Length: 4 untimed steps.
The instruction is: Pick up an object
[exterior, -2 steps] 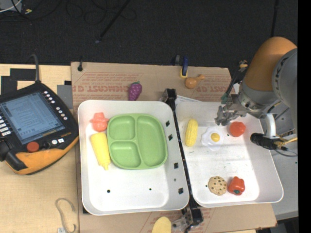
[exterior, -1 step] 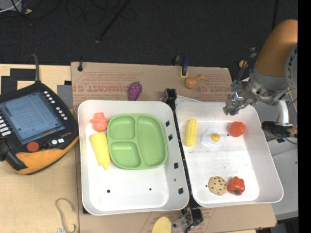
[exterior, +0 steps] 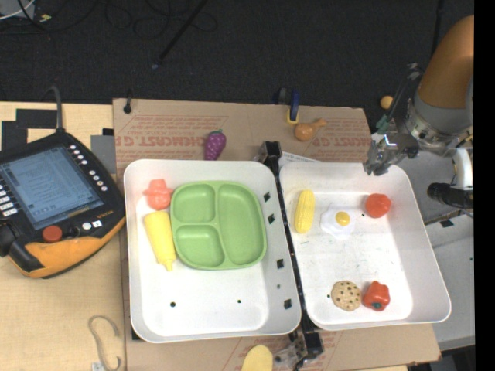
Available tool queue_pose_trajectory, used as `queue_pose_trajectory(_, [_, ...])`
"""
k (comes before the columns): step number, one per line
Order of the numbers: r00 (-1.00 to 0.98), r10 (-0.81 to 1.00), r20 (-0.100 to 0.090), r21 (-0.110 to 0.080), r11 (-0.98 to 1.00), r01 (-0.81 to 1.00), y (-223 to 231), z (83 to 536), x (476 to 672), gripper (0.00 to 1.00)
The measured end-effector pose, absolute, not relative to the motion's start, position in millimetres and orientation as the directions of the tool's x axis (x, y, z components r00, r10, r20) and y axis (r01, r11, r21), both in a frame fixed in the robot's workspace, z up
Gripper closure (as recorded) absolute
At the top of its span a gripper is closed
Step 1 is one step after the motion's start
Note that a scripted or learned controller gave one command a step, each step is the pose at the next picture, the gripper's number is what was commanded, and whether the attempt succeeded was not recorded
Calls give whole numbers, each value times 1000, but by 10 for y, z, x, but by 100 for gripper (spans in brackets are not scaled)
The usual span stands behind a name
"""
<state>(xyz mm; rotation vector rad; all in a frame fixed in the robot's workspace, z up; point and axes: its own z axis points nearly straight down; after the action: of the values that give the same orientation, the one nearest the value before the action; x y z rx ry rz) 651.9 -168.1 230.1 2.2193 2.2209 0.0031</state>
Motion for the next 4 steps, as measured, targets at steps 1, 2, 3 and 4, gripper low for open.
queue_pose_trajectory(1, [-2,1000,2,-4,2,1000,-1207,2186,6366,100])
queue_pose_trajectory(2, [-2,1000,3,-3,2,1000,-730,2312,6200,100])
queue_pose_trajectory(3, [-3,1000,2,-4,3,1000,-188,2223,6136,100])
queue_pose_trajectory(4, [-2,1000,2,-6,2,1000,194,2165,5936,100])
